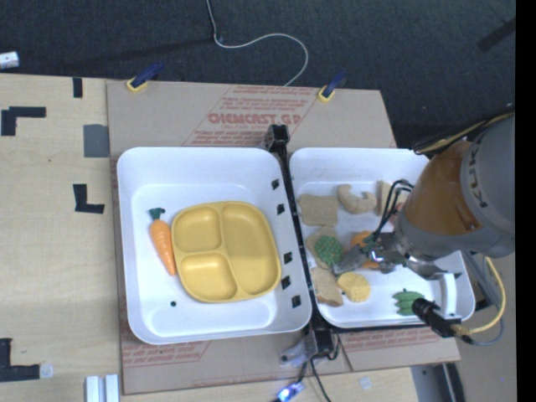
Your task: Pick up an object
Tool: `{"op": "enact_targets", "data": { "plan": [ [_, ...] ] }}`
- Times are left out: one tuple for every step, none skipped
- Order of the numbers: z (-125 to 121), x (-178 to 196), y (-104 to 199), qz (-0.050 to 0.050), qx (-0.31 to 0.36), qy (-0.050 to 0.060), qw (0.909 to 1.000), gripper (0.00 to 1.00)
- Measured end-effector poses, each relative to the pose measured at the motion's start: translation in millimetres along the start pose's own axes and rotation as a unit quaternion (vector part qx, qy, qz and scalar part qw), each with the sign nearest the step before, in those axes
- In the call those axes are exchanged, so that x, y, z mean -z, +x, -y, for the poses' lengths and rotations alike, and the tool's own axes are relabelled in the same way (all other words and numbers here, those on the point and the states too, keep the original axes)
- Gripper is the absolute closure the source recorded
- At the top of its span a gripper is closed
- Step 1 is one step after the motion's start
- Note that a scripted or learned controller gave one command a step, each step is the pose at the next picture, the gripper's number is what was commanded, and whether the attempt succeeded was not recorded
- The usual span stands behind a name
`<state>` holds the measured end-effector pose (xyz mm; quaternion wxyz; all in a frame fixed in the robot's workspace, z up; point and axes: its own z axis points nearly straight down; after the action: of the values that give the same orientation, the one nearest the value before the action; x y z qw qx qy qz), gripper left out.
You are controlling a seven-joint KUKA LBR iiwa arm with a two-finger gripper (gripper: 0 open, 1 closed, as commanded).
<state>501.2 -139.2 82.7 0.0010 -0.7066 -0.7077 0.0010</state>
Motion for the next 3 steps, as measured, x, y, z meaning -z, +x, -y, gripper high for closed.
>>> {"op": "enact_targets", "data": {
  "plan": [
    [0,12,0,0.001,0.0,-0.001,1.0,1.0],
    [7,57,-2,0.0,-0.001,-0.002,1.0,1.0],
    [10,119,-4,0.0,0.0,-0.003,1.0,1.0]
  ]
}}
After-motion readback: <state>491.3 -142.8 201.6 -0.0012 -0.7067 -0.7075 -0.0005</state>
